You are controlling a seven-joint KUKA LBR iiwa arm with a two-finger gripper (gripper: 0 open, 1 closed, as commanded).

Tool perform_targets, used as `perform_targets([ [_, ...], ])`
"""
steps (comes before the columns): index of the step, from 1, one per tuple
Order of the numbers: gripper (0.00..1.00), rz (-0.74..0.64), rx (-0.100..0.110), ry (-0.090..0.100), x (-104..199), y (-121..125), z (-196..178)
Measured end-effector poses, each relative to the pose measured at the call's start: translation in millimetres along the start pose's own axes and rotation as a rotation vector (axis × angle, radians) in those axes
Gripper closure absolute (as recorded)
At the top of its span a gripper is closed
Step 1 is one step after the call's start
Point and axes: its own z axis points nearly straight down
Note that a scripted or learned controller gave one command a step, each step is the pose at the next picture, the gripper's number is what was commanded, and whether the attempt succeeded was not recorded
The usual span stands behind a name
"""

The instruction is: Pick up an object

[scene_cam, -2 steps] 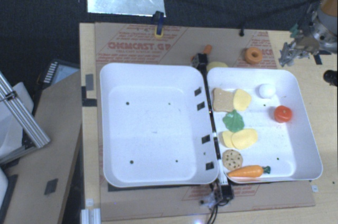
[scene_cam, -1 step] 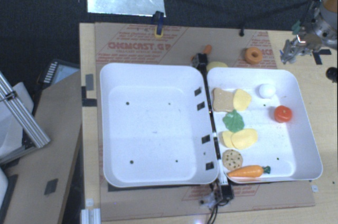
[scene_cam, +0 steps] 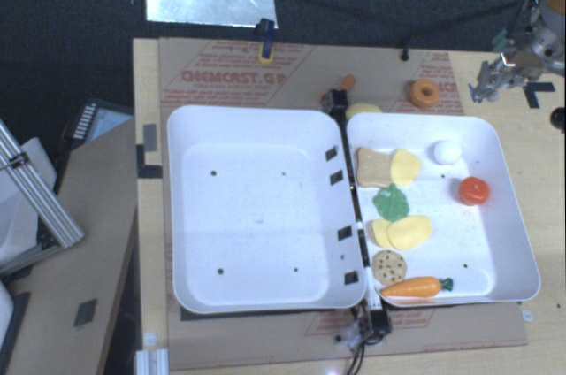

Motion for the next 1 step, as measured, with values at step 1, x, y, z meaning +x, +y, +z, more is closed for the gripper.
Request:
perform_targets([
  [1, 1.00, -0.005, -0.003, -0.002, 0.0, 1.0, -11.4],
])
